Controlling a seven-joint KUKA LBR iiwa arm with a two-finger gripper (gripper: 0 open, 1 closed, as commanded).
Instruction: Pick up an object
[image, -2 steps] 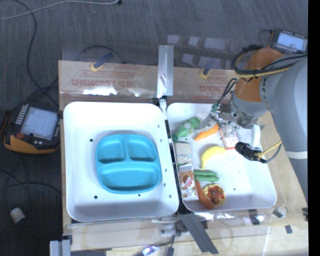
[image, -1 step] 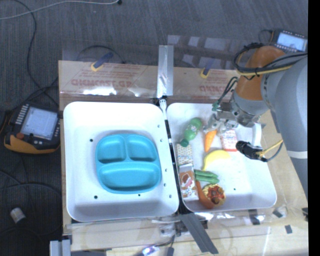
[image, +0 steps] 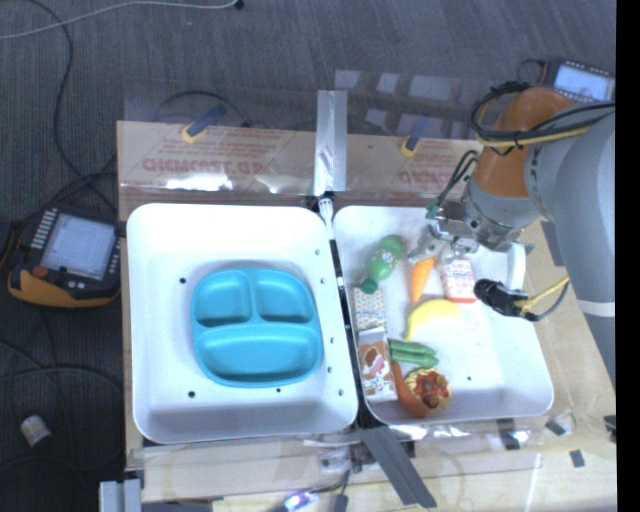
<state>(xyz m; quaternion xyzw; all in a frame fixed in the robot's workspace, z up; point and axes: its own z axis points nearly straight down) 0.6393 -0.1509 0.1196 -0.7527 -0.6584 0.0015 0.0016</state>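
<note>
gripper (image: 437, 243) hangs low over the carrot (image: 422, 278) in the right bin (image: 510, 375).

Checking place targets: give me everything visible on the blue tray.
The blue tray lies flat in the middle of the left bin, slightly turned against the bin's edges. It looks like smooth moulded plastic, light blue, rounded at the corners. It has three compartments: two smaller ones side by side on the far side and one wide one on the near side, split by raised ridges. Nothing lies in any of them. It touches the bin floor alone; the gripper is over the right bin.
</note>
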